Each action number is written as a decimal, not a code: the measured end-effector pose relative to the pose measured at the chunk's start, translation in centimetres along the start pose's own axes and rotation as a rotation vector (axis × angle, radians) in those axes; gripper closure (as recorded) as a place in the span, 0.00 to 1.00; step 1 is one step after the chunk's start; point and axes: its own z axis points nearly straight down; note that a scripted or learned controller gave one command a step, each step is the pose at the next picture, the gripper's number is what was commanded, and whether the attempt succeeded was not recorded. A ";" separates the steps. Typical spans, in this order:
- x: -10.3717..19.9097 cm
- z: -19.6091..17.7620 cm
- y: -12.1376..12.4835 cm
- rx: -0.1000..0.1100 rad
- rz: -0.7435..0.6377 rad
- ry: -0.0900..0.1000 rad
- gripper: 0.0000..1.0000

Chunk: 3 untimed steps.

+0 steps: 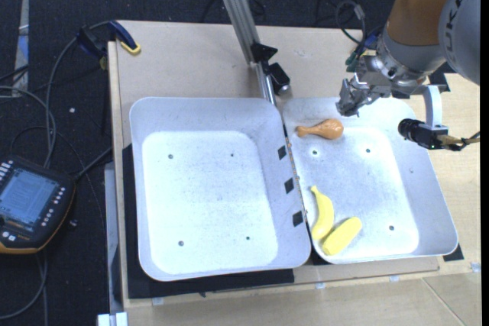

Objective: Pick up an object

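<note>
In the right bin (412, 187) lie a brown toy drumstick (322, 130) near the far wall and, toward the near left corner, a yellow banana (322, 212) with a yellow oblong piece (341, 235) beside it. My gripper (350, 104) hangs over the bin's far edge, a little up and to the right of the drumstick and apart from it. Nothing shows between its fingers.
The left bin (153, 126) sits beside the right one, sharing a middle ridge with black clips (290, 185). A slanted metal pole (241, 11) rises behind the bins. A black camera (424, 132) juts out by the right bin's far right rim. A pendant (27, 198) lies at the far left.
</note>
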 end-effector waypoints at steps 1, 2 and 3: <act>5.4 1.2 -0.6 0.001 0.000 0.000 1.00; 10.4 2.2 -0.8 0.000 0.000 0.000 1.00; 15.7 0.9 -0.6 -0.001 0.000 0.000 1.00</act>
